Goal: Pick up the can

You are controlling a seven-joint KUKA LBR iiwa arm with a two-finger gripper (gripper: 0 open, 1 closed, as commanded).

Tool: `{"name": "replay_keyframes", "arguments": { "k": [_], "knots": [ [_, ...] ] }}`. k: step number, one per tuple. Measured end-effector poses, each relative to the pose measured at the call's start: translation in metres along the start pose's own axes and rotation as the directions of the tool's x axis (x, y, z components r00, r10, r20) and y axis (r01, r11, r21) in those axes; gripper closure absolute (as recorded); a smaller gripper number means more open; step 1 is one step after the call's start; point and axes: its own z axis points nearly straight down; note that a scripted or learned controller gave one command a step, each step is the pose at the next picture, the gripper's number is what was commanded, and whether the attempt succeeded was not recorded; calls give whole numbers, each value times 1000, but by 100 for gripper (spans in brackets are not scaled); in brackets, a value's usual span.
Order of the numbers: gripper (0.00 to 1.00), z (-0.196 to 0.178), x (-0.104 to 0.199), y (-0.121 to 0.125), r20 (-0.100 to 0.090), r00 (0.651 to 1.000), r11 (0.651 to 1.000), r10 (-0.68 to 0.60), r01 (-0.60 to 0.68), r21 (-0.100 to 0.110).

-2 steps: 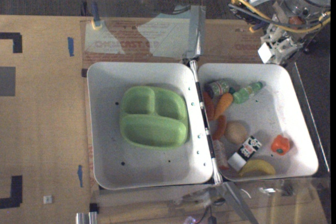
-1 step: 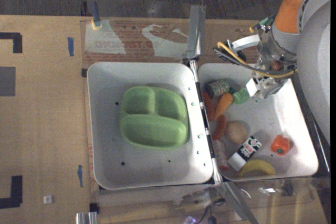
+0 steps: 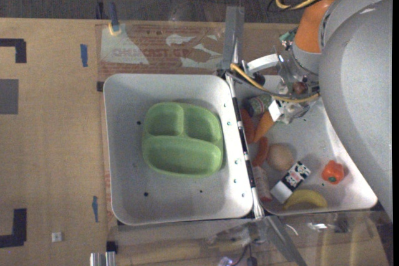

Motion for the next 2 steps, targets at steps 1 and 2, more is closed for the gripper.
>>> {"name": "replay_keyframes", "arguments": {
  "k": [1,2],
  "knots": [
    [100,-56,-33,-80,-7,999,999,34,-34,-1],
    [100,-83,-21,-97,-9,999,999,39,-39,-3]
  ]
}}
